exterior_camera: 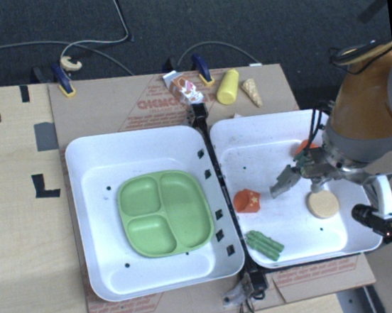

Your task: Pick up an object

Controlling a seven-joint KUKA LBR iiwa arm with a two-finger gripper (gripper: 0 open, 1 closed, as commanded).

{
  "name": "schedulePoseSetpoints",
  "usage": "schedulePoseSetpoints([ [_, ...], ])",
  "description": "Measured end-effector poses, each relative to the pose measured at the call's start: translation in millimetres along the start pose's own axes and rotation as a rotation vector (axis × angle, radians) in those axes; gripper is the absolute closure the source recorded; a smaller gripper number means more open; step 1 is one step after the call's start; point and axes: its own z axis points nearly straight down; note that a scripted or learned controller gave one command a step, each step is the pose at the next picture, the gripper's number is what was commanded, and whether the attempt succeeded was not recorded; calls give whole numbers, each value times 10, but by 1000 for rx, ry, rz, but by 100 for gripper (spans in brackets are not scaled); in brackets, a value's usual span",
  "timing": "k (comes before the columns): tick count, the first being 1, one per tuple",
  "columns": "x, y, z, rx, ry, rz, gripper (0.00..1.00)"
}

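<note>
Red print runs across the cardboard sheet (153, 104) under the bins, above the left bin's top edge, with a triangle outline around it; the letters are too blurred to read. The small packet (184, 89) beside it carries red markings, also unreadable.

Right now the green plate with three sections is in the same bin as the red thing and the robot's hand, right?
Not quite. The camera view shows the green three-section plastic plate alone in the left white bin. The small red object and the robot's hand are in the right white bin.
</note>
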Motion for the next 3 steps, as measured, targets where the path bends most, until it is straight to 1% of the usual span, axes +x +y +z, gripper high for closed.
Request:
schedulePoseSetpoints([
  [1,-593,658,95,-1,-1,1,0],
  [2,-1133,1054,228,-1,-1,1,0],
  [3,-1125,1709,307,-1,-1,-1,0],
])
